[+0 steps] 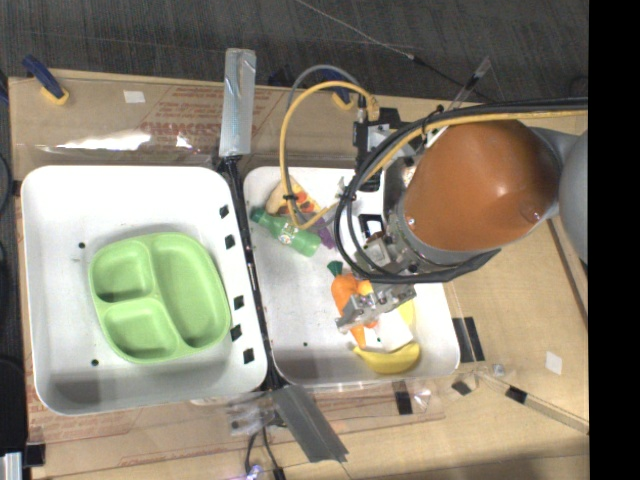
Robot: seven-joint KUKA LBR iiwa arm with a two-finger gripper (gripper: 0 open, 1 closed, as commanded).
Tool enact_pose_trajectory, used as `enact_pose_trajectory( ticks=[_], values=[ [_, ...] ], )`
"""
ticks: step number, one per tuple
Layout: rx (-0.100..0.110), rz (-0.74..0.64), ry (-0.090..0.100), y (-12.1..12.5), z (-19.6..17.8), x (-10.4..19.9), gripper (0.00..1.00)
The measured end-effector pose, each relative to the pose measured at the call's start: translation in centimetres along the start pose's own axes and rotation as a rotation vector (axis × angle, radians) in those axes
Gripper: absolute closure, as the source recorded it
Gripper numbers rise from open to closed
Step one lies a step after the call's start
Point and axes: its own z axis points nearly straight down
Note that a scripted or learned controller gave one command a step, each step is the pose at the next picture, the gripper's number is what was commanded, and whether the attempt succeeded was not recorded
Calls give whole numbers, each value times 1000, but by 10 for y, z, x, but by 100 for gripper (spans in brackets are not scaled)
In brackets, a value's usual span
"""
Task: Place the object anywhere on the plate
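Note:
A light green plate [158,293] with three compartments lies in the left bin [60,218]. In the right bin [300,308] my gripper [365,310] is down among the toys, over an orange carrot-like piece [344,289] and just above a yellow banana [390,353]. The arm's orange band [480,183] hides most of the wrist. A green bottle-like toy [287,231] lies at the bin's back left, next to a purple piece [327,238] and small yellow and orange bits [292,201].
A yellow cable [300,108] loops over the back of the right bin. Black clips [240,303] line the divider between the two bins. A grey bracket [238,103] stands behind the bins, and another [310,428] in front.

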Motion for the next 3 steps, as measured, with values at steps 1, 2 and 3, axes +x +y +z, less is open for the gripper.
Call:
enact_pose_trajectory(
  ticks=[1,2,3],
  values=[
    [11,-439,0,-38,16,-52,100],
    [8,-322,-2,-97,43,-116,100],
    [8,-318,0,-97,42,-114,0]
  ],
)
